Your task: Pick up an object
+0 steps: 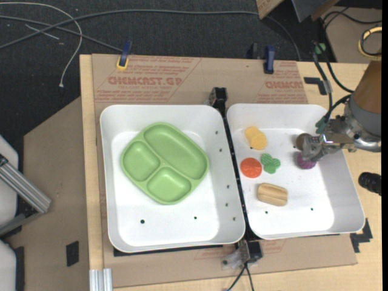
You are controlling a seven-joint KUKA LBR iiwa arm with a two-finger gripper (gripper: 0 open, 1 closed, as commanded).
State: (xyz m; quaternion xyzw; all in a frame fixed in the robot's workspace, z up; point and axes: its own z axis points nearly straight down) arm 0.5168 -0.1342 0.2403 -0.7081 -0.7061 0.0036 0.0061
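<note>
The right bin [330, 208] holds several toy foods: a yellow piece [256, 137], a red round one [251, 168], a small green one [270, 163], a tan bread-like block [272, 194] and a purple piece [307, 161]. My gripper [307, 145] reaches in from the right and hangs directly over the purple piece, partly hiding its top. Whether it touches the purple piece cannot be told.
The left bin [124, 220] carries a light green divided plate [164, 162]. A black divider with clamps [219, 96] runs between the bins. Cables and cardboard lie beyond the bench at the top right.
</note>
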